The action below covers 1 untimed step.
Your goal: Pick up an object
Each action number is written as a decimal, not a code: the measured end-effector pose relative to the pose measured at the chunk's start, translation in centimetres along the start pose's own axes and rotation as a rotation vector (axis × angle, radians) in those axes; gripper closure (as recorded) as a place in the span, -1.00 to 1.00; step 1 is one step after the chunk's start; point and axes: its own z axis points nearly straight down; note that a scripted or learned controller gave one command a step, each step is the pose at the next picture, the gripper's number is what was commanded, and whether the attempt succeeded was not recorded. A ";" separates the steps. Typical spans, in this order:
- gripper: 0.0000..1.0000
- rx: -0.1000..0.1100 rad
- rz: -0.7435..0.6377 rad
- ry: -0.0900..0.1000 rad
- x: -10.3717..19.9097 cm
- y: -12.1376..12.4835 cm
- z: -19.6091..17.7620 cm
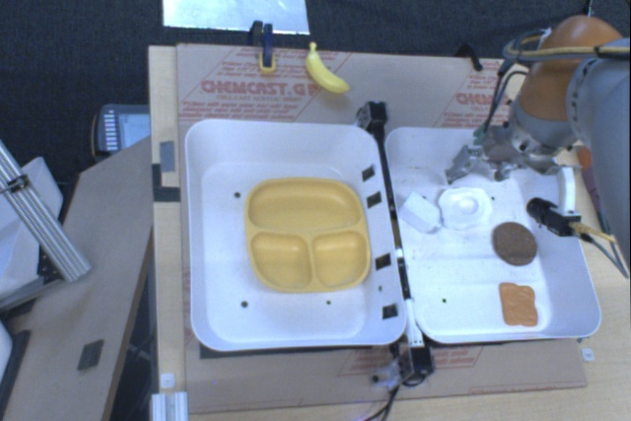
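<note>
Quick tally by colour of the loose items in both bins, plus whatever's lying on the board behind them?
Yellow: 2 — three-compartment plastic tray, toy banana on the board
White: 2 — small block, round lid-like piece
Brown: 1 — round flat disc
Orange: 1 — rectangular cracker-like piece
Total: 6

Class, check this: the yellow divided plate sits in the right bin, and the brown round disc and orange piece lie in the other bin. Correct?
Not quite. The camera view shows the yellow divided plate in the left bin, not the right. The brown round disc and orange piece lie in the other bin.

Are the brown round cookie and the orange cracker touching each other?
Apart. The camera view shows bare white bin floor between the brown round cookie and the orange cracker below it.
</note>
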 end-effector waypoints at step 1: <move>1.00 -0.004 -0.002 -0.001 0.0 0.1 -1.2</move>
